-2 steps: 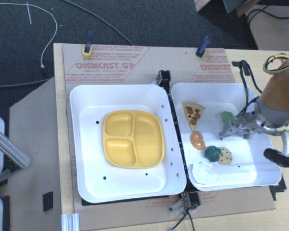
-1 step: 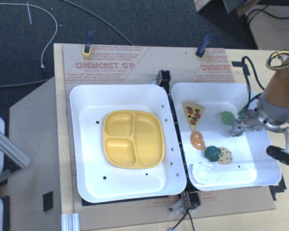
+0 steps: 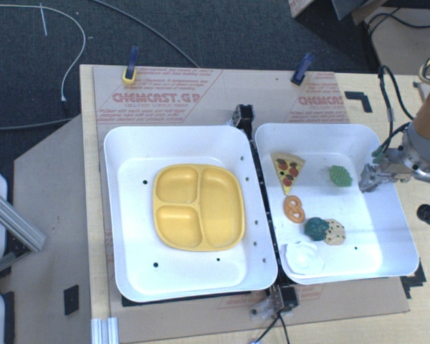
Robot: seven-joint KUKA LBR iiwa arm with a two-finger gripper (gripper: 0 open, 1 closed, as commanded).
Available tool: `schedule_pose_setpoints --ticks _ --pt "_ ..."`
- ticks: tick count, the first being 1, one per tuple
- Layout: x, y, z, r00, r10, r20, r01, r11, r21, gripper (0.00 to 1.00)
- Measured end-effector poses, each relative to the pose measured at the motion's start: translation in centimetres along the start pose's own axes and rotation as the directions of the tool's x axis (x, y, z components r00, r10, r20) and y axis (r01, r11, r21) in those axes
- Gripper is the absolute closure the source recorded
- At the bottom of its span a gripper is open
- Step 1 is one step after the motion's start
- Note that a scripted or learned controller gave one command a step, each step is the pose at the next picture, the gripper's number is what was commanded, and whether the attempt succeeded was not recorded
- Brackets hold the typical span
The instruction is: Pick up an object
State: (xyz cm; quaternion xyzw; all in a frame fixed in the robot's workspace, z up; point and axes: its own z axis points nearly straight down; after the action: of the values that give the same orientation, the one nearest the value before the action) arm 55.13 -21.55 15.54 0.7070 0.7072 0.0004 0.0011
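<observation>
Over the right bin's right edge, the gripper is hovering beside a green toy — whether it is grasping anything cannot be told.

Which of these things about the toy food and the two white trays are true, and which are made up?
1. The yellow plate lies in the left bin. True.
2. The pizza slice sits on the yellow plate. False: it lies in the right bin.
3. The pincer is squeezing the pretzel. False: it hovers at the right bin's right side, near the green piece.
4. The cookie lies beside a dark teal piece. True.
</observation>
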Motion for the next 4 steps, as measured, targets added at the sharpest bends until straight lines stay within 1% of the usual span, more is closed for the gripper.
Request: schedule_pose_setpoints --ticks 1,2,3,4 --pt "0.1 0.5 -6.5 1.000 -0.002 0.002 0.002 1.000 -0.006 1.00" --pt "0.6 1.3 -12.6 1.000 -0.002 0.002 0.002 1.000 -0.006 1.00" --pt "0.6 1.4 -13.7 1.000 -0.001 0.001 0.001 1.000 -0.002 1.00" --pt "5.7 2.7 -13.2 1.000 -0.005 -0.002 0.005 1.000 0.002 1.00"
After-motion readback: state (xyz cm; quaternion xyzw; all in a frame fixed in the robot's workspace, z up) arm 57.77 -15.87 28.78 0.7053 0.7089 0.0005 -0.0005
